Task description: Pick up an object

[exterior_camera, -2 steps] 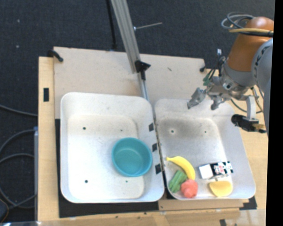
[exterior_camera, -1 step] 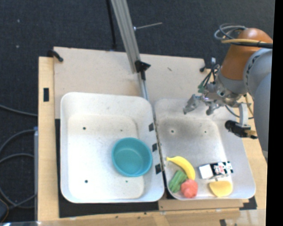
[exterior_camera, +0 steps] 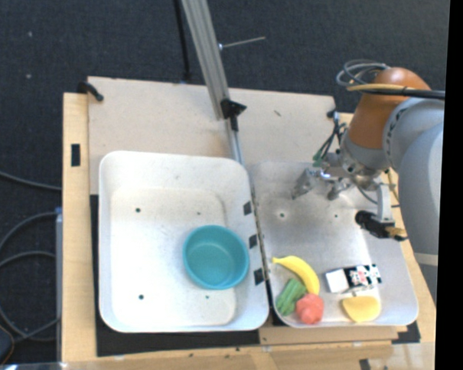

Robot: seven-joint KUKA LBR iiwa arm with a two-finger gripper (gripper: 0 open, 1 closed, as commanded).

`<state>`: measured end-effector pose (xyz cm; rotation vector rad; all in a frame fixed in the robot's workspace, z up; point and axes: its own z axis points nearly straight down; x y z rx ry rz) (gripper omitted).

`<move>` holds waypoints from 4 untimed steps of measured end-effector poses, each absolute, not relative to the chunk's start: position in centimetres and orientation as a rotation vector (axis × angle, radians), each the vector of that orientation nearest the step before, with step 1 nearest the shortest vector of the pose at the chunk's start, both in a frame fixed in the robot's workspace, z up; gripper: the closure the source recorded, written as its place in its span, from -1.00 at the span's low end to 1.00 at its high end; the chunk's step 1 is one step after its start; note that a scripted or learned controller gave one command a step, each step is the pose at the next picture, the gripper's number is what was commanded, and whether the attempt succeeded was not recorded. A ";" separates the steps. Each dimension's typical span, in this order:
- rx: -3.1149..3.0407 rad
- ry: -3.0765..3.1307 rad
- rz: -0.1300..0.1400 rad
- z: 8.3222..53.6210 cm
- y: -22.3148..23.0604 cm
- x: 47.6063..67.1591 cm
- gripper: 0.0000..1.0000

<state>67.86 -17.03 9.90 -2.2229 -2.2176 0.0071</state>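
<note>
My gripper (exterior_camera: 320,186) hovers over the far part of the right bin (exterior_camera: 314,222), its two fingers spread open with nothing between them. The objects lie at that bin's near edge, well below the gripper: a yellow banana (exterior_camera: 299,270), a green vegetable (exterior_camera: 289,296), a red fruit (exterior_camera: 310,309), a yellow wedge (exterior_camera: 362,307) and a small white and black box (exterior_camera: 353,278). A teal bowl (exterior_camera: 215,256) sits in the left bin (exterior_camera: 139,192).
A slanted metal pole (exterior_camera: 214,65) rises from the back of the bench between the bins. A black part with an orange tip (exterior_camera: 377,223) juts over the right bin's right side. The grey arm (exterior_camera: 409,150) fills the right.
</note>
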 end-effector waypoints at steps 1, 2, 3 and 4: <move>-2.228 -2.225 0.001 11.5 -17.2 68.1 1.00; -2.222 -2.228 -0.008 16.7 -16.3 68.3 1.00; -2.222 -2.230 -0.007 21.5 -16.4 68.5 1.00; -2.215 -2.229 -0.004 23.0 -11.6 67.9 1.00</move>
